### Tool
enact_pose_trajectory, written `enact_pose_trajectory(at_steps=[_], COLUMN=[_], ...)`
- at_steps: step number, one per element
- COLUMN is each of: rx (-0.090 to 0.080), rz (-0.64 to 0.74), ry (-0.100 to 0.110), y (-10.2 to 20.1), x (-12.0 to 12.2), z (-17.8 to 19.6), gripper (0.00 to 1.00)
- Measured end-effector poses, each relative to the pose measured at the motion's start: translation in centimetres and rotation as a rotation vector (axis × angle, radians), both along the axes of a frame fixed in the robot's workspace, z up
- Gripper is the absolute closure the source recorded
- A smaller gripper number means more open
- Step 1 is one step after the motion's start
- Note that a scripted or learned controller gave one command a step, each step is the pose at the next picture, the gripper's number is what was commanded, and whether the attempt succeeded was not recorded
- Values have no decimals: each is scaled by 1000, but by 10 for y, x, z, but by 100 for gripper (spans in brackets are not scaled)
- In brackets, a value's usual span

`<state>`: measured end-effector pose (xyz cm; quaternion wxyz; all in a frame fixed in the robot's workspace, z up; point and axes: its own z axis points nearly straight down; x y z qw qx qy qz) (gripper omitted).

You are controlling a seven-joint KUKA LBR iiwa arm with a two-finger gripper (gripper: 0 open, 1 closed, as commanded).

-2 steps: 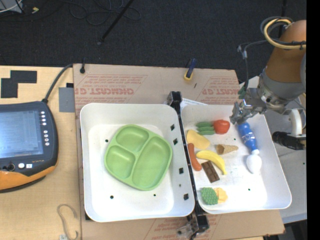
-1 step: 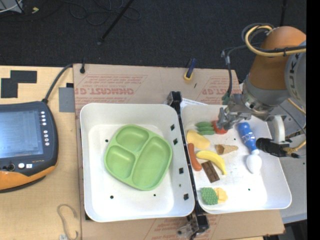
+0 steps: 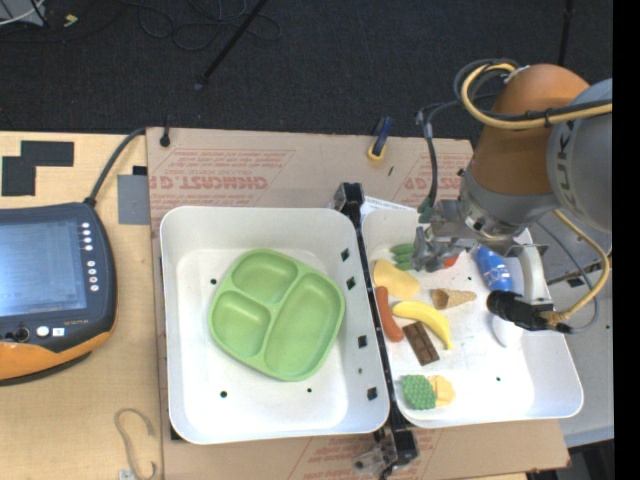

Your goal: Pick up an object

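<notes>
Grey metal and an orange band dominate the upper right of my feed, where the arm point(image 3: 520, 158) leans over the right bin point(image 3: 530, 373) and covers its far corner. From this slant I cannot tell whether the tool point(image 3: 436, 251) is set wide or narrow; it sits low at the back of that bin. Just left of it a small green piece point(image 3: 403, 254) peeks out, partly masked and too unclear for me to name. A blue object point(image 3: 494, 269) lies to the tool's right, its far end hidden under the wrist.

The toys on offer cluster in the left half of this bin. A smooth, curved yellow banana point(image 3: 425, 320) lies near the middle, with a rounded yellow lump point(image 3: 397, 280) just behind it. An orange stick point(image 3: 386, 313), carrot or sausage, runs along the left wall. A flat brown bar point(image 3: 421, 344) touches the banana's near side, and a tan cone point(image 3: 455, 297) rests to the banana's right. By the front wall, a knobbly green piece point(image 3: 419, 391) touches a small yellow bit point(image 3: 443, 391).

Glossy and white, the left bin point(image 3: 190, 268) holds a pale green plate point(image 3: 277, 313) with three compartments, set askew. Both bins stand on printed brown cardboard point(image 3: 260, 173) on the counter point(image 3: 100, 408). A dark-screened pendant point(image 3: 45, 268) with orange trim is cut off by the left edge.
</notes>
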<state>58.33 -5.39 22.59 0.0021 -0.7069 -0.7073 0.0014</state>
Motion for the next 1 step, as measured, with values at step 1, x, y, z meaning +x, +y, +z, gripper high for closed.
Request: enact_pose_trajectory(at_steps=[1], rx=[0], rz=[0], ry=[1], y=[51], x=[-13], z=[-10], gripper=[100])
